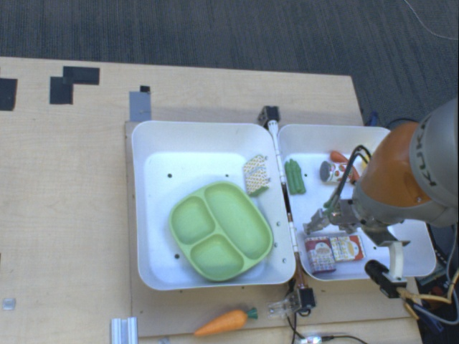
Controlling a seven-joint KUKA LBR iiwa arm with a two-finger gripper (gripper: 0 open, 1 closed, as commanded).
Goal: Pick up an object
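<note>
Nothing is yet lifted: the gripper [315, 224] is poised low in the right bin [373, 138], just above a small printed packet [333, 252] near the bin's front edge; its grasp state cannot be told.

Left bin [143, 213]: divided plate [220, 229] in near-centre, small packet [255, 174] just behind plate by right wall. Right bin [308, 138]: pea pod [295, 176] at left, small toy [336, 169] right of it, flat pack [332, 252] at front. Carrot [224, 322] on bench before bins.
</note>
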